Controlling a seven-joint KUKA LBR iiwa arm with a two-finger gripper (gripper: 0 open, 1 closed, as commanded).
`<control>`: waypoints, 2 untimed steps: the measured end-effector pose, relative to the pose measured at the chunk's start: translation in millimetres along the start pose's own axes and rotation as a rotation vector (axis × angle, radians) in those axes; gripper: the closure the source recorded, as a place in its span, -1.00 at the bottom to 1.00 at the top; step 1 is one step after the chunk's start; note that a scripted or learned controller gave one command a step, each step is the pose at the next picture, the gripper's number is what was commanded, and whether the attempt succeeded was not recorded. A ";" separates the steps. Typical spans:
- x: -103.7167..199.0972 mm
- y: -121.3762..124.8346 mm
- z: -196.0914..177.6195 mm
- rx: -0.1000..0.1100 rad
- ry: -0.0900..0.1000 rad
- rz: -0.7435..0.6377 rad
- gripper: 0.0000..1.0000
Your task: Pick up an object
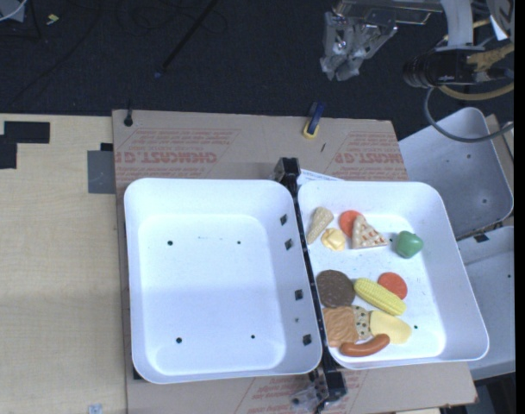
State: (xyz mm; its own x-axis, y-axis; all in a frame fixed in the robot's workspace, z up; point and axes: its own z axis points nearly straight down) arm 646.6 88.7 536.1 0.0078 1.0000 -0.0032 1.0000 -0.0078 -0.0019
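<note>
The toy foods, among them a corn cob (380,296), a green pepper (408,244) and a sausage (365,346), crowd the right bin (456,257) in the lower right of the frame. The gripper (346,59) hangs at the top of the frame with nothing in it; how wide it stands I cannot tell. The pile lies below it, and the corn's long axis slants down-right
</note>
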 end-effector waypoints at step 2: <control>9.3 -2.9 -3.0 -0.002 0.005 -0.013 1.00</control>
State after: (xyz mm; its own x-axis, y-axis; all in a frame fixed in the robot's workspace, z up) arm 643.8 98.0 539.1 -0.0053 1.0000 0.0018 1.0000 0.0053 0.0002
